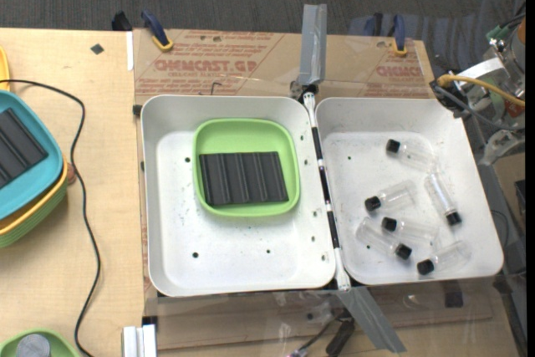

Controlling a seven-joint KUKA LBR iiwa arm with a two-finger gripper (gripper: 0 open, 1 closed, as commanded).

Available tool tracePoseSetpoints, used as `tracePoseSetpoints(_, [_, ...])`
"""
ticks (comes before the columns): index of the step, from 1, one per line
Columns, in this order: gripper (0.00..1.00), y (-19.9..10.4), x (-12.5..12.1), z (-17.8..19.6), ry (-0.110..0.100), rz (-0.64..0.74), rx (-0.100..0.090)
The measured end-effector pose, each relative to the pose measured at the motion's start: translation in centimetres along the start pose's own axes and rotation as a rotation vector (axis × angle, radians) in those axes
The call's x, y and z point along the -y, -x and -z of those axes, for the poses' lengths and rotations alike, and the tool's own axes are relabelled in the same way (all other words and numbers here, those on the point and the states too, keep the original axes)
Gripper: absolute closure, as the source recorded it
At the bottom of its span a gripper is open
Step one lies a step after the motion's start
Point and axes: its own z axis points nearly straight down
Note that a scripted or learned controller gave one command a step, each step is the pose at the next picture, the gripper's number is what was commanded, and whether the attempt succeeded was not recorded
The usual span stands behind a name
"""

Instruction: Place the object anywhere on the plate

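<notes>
Nothing sits on the green plate (pixel 246 134) yet; the vials (pixel 399 221) lie in the right bin (pixel 468 130), and I cannot tell the state of the jaws.

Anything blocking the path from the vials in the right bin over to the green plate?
Only the bins' adjoining raised rims lie between the vials and the green plate. Nothing else visible. A dark ridged pad covers the plate's middle.

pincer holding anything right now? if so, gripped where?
Cannot be told: the arm sits at the right edge, clear of the bins. The vials lie in the right bin.
</notes>
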Motion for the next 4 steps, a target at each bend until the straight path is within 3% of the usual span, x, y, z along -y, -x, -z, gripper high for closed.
tracePoseSetpoints(1, [0.00, 2.4, -0.8, 1.4, 0.000, -0.005, 0.000])
tracePoseSetpoints(2, [0.00, 2.2, -4.1, -2.4, 0.000, -0.005, 0.000])
tracePoseSetpoints(4, [0.00, 3.6, -4.4, -1.1, 0.000, -0.004, 0.000])
